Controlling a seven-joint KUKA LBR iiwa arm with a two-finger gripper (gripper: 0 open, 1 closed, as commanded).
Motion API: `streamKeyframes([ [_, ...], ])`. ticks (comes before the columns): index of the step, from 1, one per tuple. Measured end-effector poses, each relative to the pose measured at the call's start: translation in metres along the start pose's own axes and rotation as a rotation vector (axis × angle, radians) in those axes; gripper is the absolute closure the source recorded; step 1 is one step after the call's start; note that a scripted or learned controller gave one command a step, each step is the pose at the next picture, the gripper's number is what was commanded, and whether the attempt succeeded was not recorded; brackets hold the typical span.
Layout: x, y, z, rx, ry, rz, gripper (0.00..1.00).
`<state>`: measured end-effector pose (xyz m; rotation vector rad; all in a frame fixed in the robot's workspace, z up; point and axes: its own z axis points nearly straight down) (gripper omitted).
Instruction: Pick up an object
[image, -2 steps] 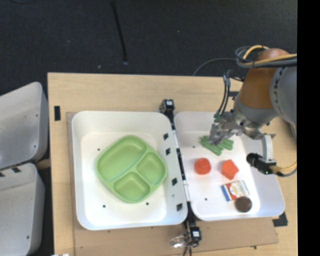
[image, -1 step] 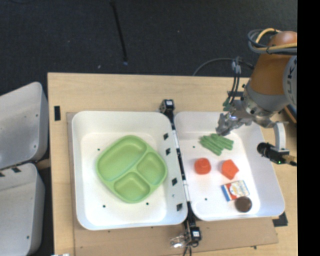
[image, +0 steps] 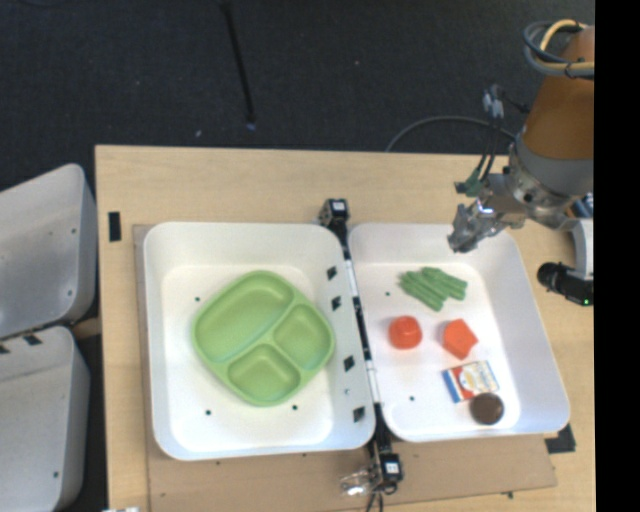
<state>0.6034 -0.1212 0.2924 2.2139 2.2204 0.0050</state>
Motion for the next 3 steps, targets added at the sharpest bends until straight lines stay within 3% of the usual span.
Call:
streamKeyframes([
  [1,0.051,0.003,0.000,0.006,0.002,-0.003,1.00],
  [3,0.152,0.010,0.044,0.009,0.003,-0.004,1.00],
])
